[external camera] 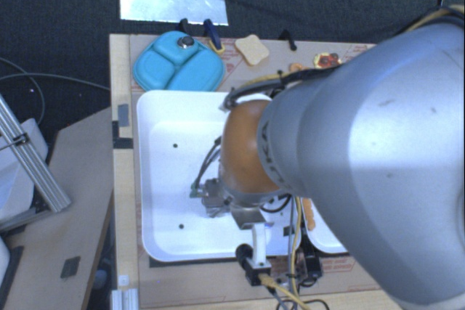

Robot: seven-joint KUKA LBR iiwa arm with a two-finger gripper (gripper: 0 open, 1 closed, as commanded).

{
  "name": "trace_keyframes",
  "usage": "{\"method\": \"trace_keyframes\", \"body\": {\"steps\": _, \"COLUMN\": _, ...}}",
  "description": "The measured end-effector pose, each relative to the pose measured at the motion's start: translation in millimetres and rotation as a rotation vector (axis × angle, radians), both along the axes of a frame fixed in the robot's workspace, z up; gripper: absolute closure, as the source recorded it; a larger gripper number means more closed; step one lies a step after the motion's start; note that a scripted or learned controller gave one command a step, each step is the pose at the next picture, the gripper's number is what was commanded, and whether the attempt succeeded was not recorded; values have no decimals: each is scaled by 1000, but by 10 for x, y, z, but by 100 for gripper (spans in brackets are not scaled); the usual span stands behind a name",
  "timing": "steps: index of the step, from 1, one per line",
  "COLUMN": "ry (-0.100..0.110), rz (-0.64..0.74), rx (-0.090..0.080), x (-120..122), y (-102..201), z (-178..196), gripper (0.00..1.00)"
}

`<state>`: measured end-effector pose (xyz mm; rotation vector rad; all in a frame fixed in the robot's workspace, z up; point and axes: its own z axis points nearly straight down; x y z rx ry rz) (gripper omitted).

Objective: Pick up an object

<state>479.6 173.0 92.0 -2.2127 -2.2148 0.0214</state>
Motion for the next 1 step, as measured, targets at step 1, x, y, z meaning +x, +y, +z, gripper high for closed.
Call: {"method": "trace_keyframes", "body": {"steps": 1, "ry": -37, "rz": 8, "rx": 12, "x": 453, "y": 649, "z": 2306, "gripper": 100}}
